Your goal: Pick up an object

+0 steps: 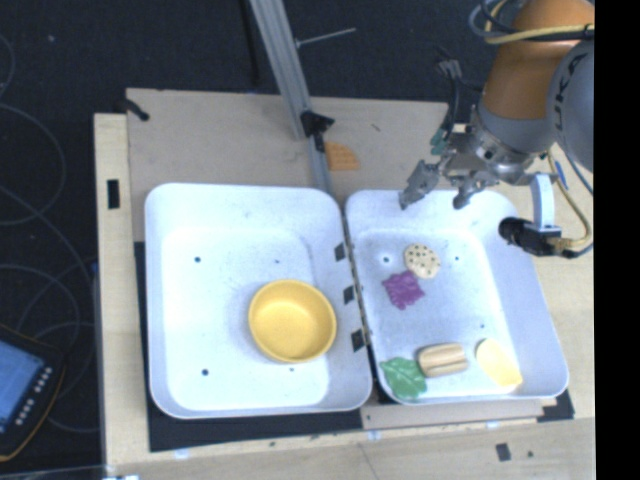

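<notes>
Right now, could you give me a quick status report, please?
Gripper open, empty, above right bin's far edge. Cookie and purple piece nearest below. Nothing in the way.

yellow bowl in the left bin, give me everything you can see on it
The yellow bowl is round and shallow, a plain matte yellow that looks like plastic, with a slightly thicker rim. It sits upright, opening upward, nothing visible inside it. It rests on the floor of the left bin, toward that bin's near right part, close to the divide between the two bins. It touches no other object, and the gripper is well away, above the far edge of the right bin.
</notes>
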`<action>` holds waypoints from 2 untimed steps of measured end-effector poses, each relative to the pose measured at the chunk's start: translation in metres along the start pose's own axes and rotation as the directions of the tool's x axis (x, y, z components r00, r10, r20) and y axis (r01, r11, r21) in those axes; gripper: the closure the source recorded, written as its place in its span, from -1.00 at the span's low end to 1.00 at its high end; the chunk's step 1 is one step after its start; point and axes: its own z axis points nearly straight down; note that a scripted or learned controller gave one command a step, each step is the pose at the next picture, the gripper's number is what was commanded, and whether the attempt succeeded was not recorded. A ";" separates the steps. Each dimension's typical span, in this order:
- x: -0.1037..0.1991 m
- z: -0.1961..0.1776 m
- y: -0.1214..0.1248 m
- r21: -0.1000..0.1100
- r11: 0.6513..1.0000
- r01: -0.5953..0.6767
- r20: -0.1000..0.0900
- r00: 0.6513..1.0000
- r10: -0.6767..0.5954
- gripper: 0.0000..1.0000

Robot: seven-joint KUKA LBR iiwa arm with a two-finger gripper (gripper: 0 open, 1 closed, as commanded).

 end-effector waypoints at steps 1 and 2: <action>0.000 0.000 0.000 0.000 1.000 0.000 0.000 1.000 0.000 -1.00; 0.004 0.044 0.002 0.004 1.000 0.000 0.003 1.000 0.000 -1.00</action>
